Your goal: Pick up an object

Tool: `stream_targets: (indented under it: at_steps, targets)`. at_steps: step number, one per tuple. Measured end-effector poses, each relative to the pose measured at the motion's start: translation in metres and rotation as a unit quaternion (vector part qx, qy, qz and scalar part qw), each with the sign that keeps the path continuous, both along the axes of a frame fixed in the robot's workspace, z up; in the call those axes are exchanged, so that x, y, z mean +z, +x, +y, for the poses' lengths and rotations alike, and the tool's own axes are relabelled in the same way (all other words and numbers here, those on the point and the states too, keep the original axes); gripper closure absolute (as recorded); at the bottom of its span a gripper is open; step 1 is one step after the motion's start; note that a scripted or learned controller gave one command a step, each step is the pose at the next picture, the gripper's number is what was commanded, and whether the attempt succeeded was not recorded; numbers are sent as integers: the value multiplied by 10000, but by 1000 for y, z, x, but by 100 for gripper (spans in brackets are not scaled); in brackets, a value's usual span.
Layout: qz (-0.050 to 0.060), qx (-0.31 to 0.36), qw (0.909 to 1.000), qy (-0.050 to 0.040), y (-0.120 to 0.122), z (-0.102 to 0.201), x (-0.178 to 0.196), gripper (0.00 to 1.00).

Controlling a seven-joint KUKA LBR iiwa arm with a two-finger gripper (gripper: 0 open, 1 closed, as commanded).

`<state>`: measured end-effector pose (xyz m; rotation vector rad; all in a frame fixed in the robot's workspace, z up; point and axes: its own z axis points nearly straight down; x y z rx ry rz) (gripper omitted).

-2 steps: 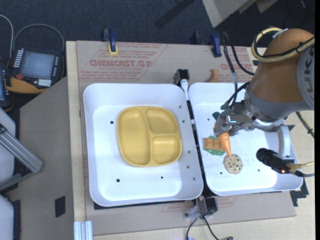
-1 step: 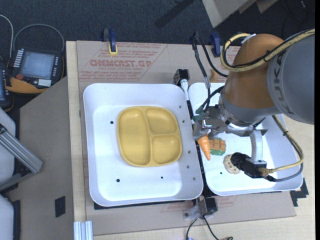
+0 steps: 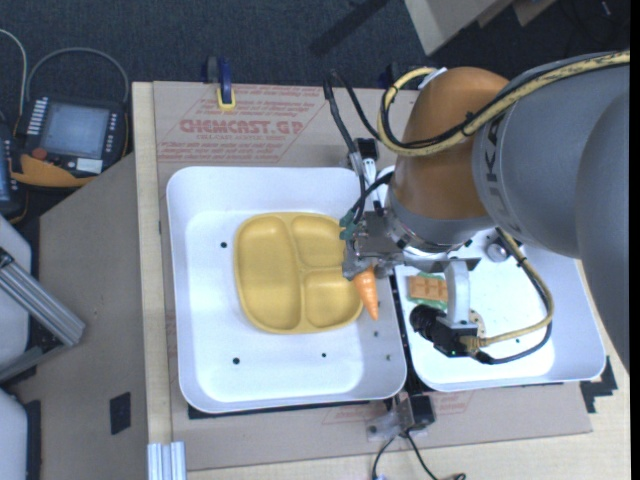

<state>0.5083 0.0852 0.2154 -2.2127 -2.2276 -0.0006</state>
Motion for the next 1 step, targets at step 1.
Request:
stream_targets:
  at_steps: [1]
  targets:
    - [-3,-30,10000,-7,0,-4,1,0]
